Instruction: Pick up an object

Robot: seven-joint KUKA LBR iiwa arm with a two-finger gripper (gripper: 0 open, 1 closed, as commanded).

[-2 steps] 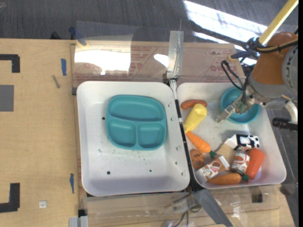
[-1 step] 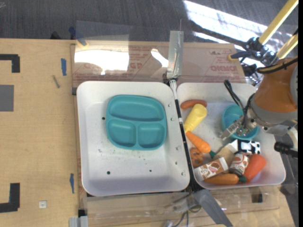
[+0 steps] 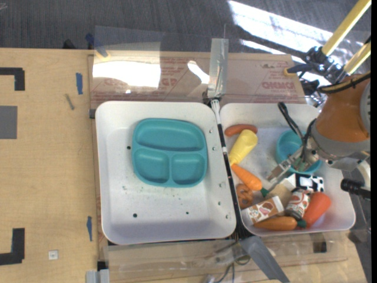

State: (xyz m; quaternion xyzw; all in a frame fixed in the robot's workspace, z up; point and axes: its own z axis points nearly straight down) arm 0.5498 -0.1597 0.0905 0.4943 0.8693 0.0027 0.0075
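I see a teal divided plate (image 3: pixel 170 152) lying flat in the left white bin (image 3: pixel 112 175), on a tan tabletop (image 3: pixel 41 175) with black corner marks and blue tape bits.

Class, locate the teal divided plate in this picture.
The teal divided plate lies in the left white bin, toward its upper middle, left of the divider from the toy-filled right bin.
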